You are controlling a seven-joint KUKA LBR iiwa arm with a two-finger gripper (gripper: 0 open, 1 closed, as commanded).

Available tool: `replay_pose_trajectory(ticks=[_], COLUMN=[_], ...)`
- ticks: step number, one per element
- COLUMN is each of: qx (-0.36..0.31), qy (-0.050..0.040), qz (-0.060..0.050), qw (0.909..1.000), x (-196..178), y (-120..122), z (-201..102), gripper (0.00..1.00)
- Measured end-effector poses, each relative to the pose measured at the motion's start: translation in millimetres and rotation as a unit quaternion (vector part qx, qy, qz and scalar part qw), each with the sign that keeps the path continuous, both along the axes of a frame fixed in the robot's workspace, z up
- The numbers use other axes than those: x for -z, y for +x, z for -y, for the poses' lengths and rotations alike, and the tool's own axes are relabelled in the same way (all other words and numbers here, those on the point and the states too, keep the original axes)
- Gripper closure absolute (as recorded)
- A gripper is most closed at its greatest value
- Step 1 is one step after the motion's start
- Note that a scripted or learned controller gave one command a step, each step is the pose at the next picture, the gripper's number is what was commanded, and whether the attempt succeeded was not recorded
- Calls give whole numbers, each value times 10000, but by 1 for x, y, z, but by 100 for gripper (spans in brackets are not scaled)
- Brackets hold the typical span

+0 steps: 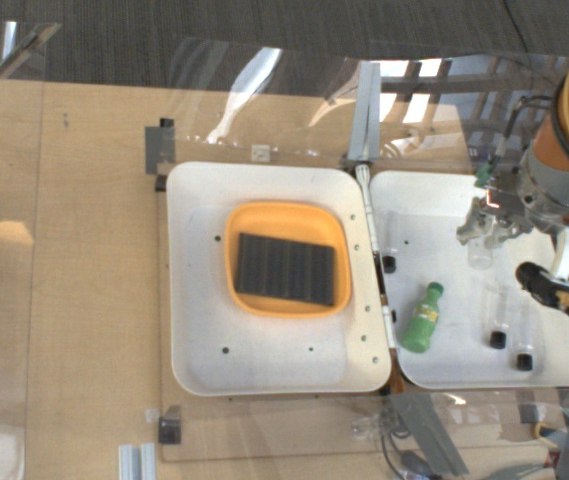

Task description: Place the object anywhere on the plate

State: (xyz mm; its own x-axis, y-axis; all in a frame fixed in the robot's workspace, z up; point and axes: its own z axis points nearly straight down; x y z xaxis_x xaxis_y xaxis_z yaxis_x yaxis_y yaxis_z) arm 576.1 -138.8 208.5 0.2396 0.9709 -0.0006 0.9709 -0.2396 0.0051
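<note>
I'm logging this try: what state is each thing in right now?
Small green plastic bottle: lying tilted on the right white bin's floor, ungripped.
Orange plate: in the left white bin, dark ridged insert on it, no bottle.
Gripper: above the right bin, apart from the bottle.

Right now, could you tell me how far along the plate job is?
Nothing looks done: the green bottle lies in the right bin, apart from the orange plate in the left bin. The hand hovers above the bottle. Grasping and placing remain.
</note>
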Motion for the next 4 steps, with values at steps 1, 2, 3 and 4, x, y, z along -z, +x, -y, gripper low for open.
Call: replay_pose_trajectory(ticks=[1, 2, 3, 4], qx=[1, -49, -1518, -2318], qy=[0, -7, -8, -14], qz=[1, 24, -2, -1], qw=[10000, 10000, 9884, 9728], x=[0, -11, 12, 39], y=[0, 2, 48, 94], z=[0, -2, 32, 56], gripper=[0, 100, 100, 100])
